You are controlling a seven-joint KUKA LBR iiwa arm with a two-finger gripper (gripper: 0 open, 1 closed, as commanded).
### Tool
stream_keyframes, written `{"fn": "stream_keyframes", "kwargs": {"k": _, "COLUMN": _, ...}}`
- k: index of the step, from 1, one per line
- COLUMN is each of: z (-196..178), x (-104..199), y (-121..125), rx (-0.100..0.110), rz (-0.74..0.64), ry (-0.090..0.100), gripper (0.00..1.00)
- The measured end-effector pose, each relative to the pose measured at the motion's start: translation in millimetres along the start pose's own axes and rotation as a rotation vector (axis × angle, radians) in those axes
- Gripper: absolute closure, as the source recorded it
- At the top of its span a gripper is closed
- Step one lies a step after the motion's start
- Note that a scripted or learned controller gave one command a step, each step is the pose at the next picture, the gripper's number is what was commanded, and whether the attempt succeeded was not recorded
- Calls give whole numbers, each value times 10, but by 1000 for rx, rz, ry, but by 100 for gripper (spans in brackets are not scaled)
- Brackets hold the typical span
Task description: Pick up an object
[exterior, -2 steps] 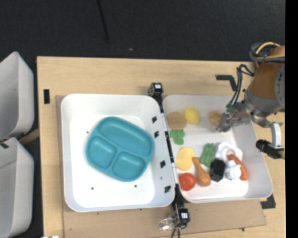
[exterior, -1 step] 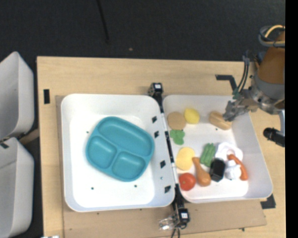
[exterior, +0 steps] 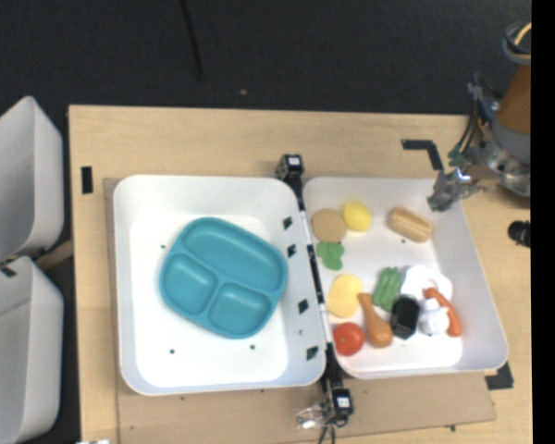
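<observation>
At the near edge of the right bin (exterior: pixel 481 336) lie a red tomato (exterior: pixel 349 339), a drumstick (exterior: pixel 374 320), a black block (exterior: pixel 404 316) and a carrot (exterior: pixel 447 311). Further back sit a green pepper (exterior: pixel 388 287), a yellow lemon (exterior: pixel 357 215) and a bread roll (exterior: pixel 410 224). The left bin (exterior: pixel 148 359) holds a blue tray (exterior: pixel 223 277). My claw (exterior: pixel 449 191) hangs over the right bin's far corner, gripping nothing; how wide it stands I cannot tell.

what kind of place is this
Probably a robot grasping test bench: two white bins side by side, toy food such as a tomato, and a robot gripper at the right bin's corner.
</observation>
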State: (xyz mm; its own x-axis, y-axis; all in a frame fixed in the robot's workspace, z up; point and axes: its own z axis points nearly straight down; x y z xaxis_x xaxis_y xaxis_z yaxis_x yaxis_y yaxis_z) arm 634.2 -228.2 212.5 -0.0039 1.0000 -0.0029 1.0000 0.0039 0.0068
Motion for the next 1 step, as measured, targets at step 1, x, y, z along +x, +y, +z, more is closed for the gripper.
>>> {"fn": "stream_keyframes", "kwargs": {"k": 1, "z": -312, "x": -18, "y": 12, "rx": 2, "rz": -2, "ry": 0, "gripper": 100}}
